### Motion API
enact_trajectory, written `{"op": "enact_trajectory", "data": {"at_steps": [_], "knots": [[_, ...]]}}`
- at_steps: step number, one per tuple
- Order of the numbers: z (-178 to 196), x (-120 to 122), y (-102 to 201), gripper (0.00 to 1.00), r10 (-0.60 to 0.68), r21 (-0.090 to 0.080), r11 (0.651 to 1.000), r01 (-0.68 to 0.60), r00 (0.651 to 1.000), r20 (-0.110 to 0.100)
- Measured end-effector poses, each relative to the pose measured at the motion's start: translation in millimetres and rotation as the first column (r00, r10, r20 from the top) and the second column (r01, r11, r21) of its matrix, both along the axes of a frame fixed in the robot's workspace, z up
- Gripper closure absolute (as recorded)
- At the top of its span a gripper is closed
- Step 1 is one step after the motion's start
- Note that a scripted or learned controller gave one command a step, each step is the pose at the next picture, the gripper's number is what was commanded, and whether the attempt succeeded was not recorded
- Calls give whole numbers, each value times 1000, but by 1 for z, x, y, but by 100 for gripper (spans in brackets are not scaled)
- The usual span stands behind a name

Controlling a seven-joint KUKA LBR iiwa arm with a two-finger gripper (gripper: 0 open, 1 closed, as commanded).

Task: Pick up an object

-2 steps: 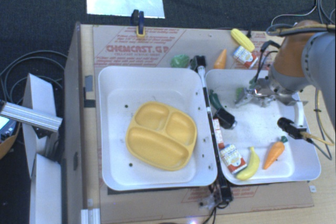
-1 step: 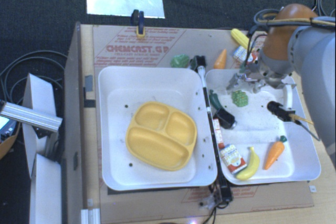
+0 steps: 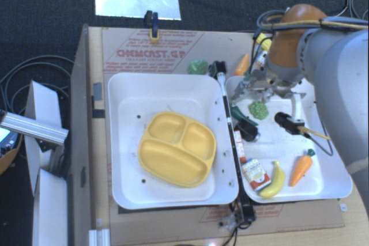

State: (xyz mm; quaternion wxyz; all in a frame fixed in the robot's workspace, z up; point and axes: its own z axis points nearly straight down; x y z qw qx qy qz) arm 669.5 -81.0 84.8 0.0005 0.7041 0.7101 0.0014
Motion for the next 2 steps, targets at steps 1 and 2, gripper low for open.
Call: {"op": "enact_trajectory", "data": {"at_steps": [1,2], "knots": [[0,0,-4,0,-4,-1,1000,4,1000,0],[13,0,-8,0,-7,-1,1000,7,1000,1]]}}
